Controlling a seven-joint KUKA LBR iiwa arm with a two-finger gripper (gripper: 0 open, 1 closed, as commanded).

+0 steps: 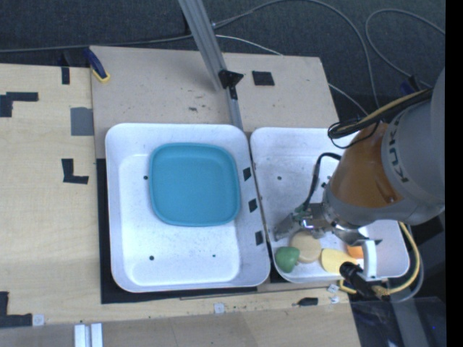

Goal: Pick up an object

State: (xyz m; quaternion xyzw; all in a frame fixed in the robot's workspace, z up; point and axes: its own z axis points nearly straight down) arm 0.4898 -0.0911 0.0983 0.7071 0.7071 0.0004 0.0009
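In the right bin (289, 157), near its front edge, lie a small green object (287, 258), a tan round one (308, 249), a yellow one (331, 259) and an orange one (354, 251), close together. My gripper (300, 223) hangs low over the front of this bin, just above and behind the green and tan objects. One grey finger (284, 226) reaches toward the bin's left wall. The wrist covers much of the gripper, and nothing shows between the fingers.
The left bin (126, 194) holds a teal square plate (194, 183). A grey metal pole (210, 42) slants in from the top to the gap between the bins. Cables run behind and beside the arm at the right.
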